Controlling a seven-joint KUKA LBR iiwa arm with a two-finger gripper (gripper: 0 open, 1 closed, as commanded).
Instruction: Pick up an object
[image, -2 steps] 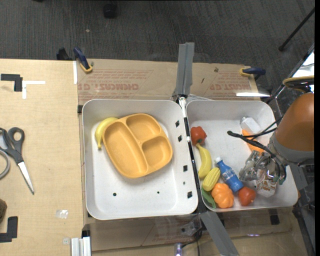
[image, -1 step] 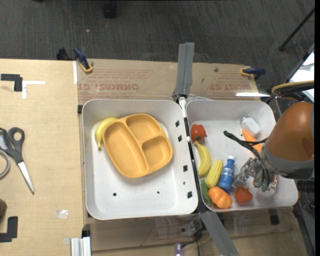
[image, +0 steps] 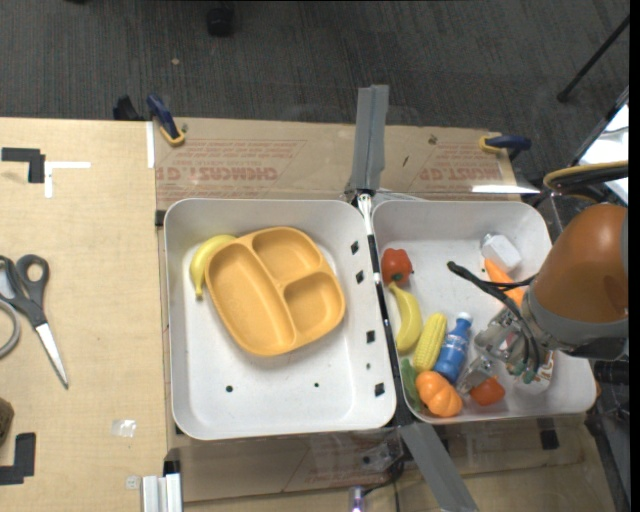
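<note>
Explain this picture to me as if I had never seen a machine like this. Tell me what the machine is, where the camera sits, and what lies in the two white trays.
The picture is taken by a single camera fixed above a bench, looking down at a slant. The grey robot arm with an orange band reaches in from the right; its pincer hangs low over the right shallow white bin. I cannot tell whether it grips anything.

That bin holds toy food: a red pepper, a yellow banana, a yellow corn cob, a blue bottle with a white cap, a small orange fruit and a red round piece beside the pincer.

The left shallow white bin holds an orange divided plastic plate, with a second yellow banana against its edge. Grey-handled scissors lie on the bench at far left.
</note>
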